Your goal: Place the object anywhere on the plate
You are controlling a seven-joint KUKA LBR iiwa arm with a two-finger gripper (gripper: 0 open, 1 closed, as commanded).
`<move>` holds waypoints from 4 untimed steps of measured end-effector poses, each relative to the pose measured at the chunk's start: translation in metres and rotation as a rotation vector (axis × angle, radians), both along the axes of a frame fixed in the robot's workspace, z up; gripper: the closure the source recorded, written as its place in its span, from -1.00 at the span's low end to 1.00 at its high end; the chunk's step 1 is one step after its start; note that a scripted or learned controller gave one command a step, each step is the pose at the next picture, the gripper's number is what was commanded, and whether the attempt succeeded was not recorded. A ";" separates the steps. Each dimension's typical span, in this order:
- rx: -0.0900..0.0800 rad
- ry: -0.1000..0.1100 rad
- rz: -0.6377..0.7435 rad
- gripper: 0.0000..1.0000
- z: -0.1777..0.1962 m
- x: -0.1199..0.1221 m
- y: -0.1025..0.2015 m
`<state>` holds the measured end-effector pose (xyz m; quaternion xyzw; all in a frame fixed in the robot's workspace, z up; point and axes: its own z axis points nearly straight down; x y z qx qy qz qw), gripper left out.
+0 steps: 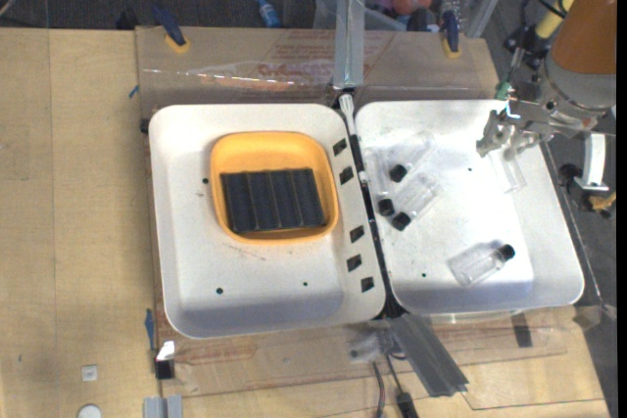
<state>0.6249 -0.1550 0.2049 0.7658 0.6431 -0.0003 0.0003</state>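
While a wooden bench (69, 210) carries two white bins, clear bottles (480, 261) lie in the right bin (549, 250), below the jaws, which look released near its far right corner.

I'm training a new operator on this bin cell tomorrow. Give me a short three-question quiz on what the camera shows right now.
1. True or false: the yellow-orange plate with a dark ribbed insert sits in the left white bin.
2. How many clear plastic bottles with black caps lie in the right white bin? A) one B) three C) five
3. Fill in: the two-finger gripper hovers over the ____ bin, near its upper right corner.

Key: 1 true. 2 B: two near the divider, one at the front. 3 right.
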 end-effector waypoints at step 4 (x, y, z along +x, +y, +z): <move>-0.003 -0.005 0.560 1.00 0.103 0.043 -0.037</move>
